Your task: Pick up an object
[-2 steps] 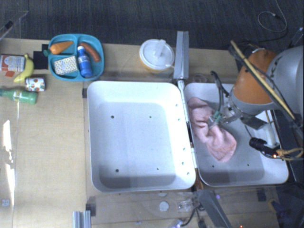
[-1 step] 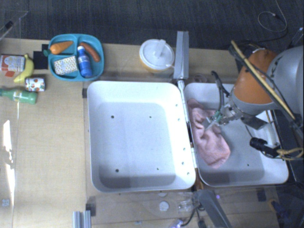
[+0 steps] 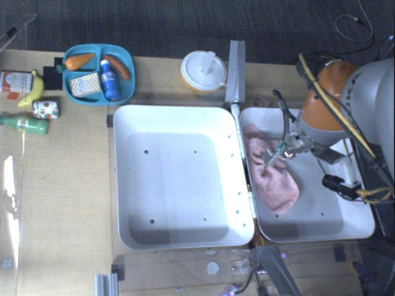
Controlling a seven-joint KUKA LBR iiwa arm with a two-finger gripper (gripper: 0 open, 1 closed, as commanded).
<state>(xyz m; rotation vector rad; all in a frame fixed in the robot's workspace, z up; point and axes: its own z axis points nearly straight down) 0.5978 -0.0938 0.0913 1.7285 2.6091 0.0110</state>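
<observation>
a pink cloth lies crumpled in the right bin, along its left wall. the gripper is down on the cloth's upper middle, fingertips in the folds; whether they are apart or pinched on fabric, i cannot tell. the left bin sits just beside, touching edge to edge. behind it stands a lidded cup, and at the far left a blue tray with toy food, near a banana, a can and a green bottle.
</observation>
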